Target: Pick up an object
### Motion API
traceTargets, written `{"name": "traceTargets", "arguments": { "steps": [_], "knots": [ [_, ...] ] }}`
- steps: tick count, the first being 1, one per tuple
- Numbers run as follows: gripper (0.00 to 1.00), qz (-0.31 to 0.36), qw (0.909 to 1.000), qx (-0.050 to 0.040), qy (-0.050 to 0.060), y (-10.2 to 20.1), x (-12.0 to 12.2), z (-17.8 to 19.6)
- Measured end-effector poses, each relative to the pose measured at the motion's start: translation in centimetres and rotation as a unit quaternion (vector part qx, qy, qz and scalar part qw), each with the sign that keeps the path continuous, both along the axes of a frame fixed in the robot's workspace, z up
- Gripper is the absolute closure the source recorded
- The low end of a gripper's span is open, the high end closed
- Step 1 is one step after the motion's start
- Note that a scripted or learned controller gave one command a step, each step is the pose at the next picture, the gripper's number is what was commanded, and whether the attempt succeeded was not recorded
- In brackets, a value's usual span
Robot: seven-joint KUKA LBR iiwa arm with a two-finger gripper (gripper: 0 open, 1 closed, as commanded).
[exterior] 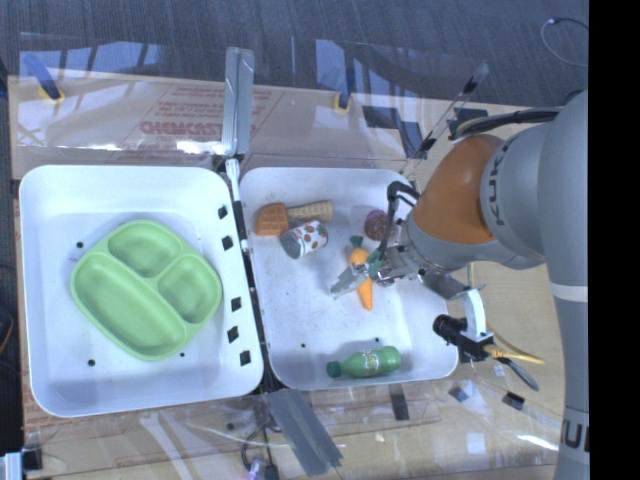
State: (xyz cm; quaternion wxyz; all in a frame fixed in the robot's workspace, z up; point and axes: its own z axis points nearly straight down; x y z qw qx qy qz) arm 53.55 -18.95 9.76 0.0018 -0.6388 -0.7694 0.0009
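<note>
My gripper (350,282) is low in the right bin (300,353), reaching in from the right, with its tip right by an orange carrot (366,292). Whether it touches the carrot I cannot tell. Left of it a small can with red dots (304,239) lies next to a brown and tan ice cream cone (290,216). A dark reddish round thing (376,225) sits just behind the gripper, partly hidden by the wrist. Near the bin's front wall lies a green bottle (365,362) on its side.
The left bin (50,368) holds a green divided plate (146,287). A raised divider with black clips (240,298) runs between the two bins. The arm's orange band and grey body cover the right bin's right edge.
</note>
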Motion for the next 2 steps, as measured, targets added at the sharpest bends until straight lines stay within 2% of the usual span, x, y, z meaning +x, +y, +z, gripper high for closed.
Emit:
{"name": "traceTargets", "arguments": {
  "steps": [1,2],
  "knots": [
    [1.00,0.003,1.0000,-0.0007,0.000,0.0,0.0,1.0],
    [1.00,-0.132,0.9913,-0.0008,-0.001,3.4,5.6,7.8]
  ]
}}
